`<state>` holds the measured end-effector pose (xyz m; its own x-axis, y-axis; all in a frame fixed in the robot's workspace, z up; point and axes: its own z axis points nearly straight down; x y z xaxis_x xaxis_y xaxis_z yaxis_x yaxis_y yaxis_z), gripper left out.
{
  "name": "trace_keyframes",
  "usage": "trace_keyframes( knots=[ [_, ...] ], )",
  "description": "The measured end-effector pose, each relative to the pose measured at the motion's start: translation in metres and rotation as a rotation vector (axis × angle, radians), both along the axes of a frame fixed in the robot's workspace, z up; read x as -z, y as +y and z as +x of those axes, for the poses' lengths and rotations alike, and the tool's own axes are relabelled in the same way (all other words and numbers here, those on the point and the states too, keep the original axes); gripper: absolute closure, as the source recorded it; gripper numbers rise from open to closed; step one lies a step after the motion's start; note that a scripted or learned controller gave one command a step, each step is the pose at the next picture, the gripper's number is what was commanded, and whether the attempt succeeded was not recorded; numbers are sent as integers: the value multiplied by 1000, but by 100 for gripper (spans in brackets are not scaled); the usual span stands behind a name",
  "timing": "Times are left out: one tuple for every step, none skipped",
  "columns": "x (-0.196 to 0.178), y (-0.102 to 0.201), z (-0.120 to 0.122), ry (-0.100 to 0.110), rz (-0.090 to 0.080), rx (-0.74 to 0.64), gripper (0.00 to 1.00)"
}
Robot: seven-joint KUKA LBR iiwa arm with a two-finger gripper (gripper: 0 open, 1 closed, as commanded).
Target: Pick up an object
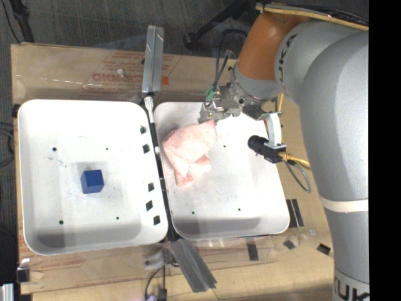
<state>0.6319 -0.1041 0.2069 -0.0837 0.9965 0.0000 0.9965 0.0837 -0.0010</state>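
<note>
I take the pink cloth [188, 152] as landmark. It crowds the right bin [250, 221] against the central divider [156, 168], with the hand [213, 108] at its upper corner. Right of and below the cloth I see bare floor. Left of it, past the divider, only a blue cube [93, 180] interrupts the left bin [37, 115].

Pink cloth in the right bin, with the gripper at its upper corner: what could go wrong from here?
1. The gripper sits at the very edge of the pink cloth, so a pinch there may catch little fabric and slip off on lifting.
2. The cloth is bunched in folds and lies against the divider between the bins; if lifted by one corner it could unfurl and drag over that wall.
3. The blue cube in the left bin is far from the gripper and unlikely to be disturbed.
</note>
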Motion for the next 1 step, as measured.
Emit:
trace_keyframes(
  knots=[
    [-9,1,0,3,0,-6,100]
  ],
)
